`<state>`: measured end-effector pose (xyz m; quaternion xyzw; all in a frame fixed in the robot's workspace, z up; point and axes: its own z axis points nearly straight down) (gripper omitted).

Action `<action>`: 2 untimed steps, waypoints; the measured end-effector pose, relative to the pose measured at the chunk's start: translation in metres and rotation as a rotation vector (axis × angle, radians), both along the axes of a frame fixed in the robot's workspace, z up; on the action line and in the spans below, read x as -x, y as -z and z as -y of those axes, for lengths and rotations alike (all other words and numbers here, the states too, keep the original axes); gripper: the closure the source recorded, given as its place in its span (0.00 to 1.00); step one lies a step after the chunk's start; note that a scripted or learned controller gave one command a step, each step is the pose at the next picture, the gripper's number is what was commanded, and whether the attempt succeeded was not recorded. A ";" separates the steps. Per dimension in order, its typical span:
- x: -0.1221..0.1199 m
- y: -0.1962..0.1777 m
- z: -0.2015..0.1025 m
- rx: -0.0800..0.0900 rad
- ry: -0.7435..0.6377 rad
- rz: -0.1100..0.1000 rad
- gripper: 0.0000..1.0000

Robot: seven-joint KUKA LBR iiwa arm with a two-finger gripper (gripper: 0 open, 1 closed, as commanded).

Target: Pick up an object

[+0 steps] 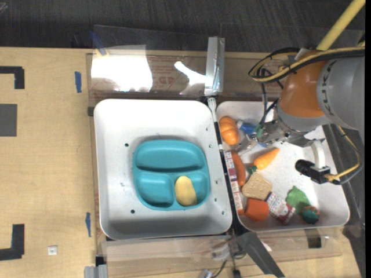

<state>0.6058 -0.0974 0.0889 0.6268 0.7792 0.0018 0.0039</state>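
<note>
My gripper (267, 135) hangs over the back left part of the right bin (335, 197), below the orange wrist band. Just in front of it lies a toy carrot (265, 158), pointing toward the bin's left. A small blue item (248, 128) and an orange fruit (229, 130) sit to the gripper's left. I see nothing lifted off the bin floor.
The right bin also holds a red strip (237, 170), a tan cracker slice (257, 185), an orange block (257, 209), a red-and-white can (280, 208), a green piece (298, 196) and a teal ball (310, 215). The left bin (110, 155) holds a teal divided tray (165, 161) with a yellow lemon (185, 190).
</note>
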 end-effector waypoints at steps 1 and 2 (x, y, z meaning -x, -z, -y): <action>0.045 0.001 0.067 0.000 0.086 -0.004 0.00; 0.043 -0.011 0.067 0.000 0.086 0.004 1.00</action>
